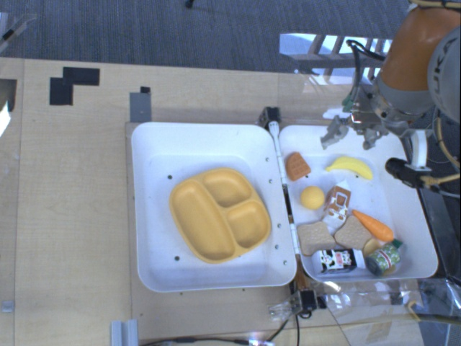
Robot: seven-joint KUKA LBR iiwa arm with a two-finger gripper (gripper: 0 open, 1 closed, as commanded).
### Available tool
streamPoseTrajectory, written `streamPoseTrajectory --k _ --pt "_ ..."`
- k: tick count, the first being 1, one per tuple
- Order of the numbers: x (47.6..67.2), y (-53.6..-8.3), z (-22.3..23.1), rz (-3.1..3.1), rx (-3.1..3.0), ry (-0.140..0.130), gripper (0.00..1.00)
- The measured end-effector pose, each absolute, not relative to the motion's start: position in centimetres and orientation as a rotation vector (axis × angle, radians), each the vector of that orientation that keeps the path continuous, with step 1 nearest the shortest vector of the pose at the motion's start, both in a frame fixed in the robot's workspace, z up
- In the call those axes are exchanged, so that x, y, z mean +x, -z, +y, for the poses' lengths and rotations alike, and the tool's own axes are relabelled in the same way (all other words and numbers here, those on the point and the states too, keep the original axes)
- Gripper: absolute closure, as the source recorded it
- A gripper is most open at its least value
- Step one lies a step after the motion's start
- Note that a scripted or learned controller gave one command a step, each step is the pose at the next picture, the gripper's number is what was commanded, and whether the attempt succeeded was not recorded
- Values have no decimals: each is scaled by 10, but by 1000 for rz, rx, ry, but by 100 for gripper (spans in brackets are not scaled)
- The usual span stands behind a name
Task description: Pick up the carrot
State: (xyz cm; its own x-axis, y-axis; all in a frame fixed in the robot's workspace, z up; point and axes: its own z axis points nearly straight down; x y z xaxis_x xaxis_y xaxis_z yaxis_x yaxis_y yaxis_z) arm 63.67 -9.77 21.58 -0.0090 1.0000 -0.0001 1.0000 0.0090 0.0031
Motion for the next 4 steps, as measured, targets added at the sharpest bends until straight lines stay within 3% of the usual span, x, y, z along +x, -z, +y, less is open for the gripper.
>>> streamPoseTrajectory --k 1,2,3,4 --pt "587 -137 -152 2479 1931 3 0" --pt "571 -114 -167 2583 1708 -48 0" --pt "530 -112 -182 2630 1564 -46 0" --pt "515 -113 -198 2847 1102 -23 0"
